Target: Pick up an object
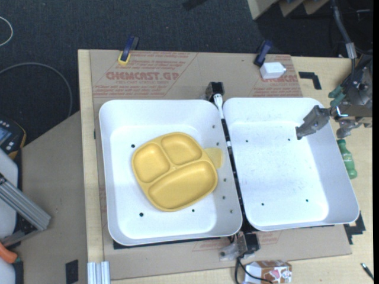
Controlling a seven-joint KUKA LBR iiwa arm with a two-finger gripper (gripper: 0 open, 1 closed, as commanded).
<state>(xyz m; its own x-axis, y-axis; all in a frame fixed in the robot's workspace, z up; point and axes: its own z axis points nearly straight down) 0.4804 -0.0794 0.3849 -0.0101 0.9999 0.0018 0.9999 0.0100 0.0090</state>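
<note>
A yellow three-compartment plate (174, 170) lies flat in the left bin (112, 158), a little right of its middle. A paler yellow piece (215, 157) sticks out from under the plate's right edge. My gripper (327, 125) hangs over the far right corner of the right bin (284, 188), well away from the plate. Its fingers (310, 123) are spread open with nothing between them.
A green object (347, 161) lies just outside the right bin's right rim, below the gripper. A white block (272, 70) and clamps sit on the board behind the bins. A black divider (228, 152) runs between the two bins.
</note>
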